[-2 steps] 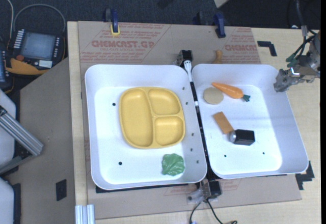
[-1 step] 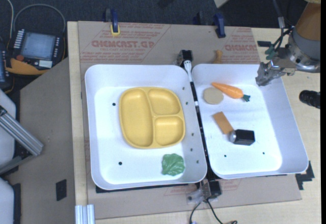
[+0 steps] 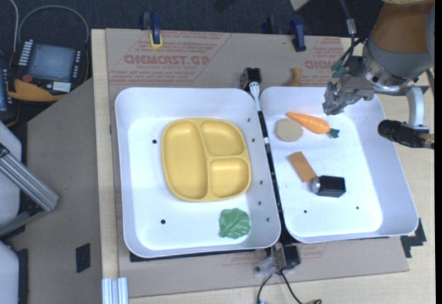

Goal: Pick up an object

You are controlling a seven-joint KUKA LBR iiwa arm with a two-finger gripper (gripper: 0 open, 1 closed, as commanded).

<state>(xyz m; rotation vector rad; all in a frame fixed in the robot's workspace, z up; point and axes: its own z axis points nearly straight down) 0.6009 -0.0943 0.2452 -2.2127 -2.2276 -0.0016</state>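
The left bin (image 3: pixel 131 157) holds a yellow divided plate (image 3: pixel 206 157) with a green lettuce piece (image 3: pixel 235 223) near its front edge. In the right bin (image 3: pixel 387 185) lie a tan round disc (image 3: pixel 289 130), an orange carrot (image 3: pixel 309 122), a brown block (image 3: pixel 302 166) and a black object (image 3: pixel 329 186). The gripper (image 3: pixel 336 103) hovers just above the carrot's right end, gripping nothing; how it stands cannot be told.

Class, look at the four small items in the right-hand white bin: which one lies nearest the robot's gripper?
The orange toy carrot, just below the gripper. The round beige disc, brown block and black box lie farther off.
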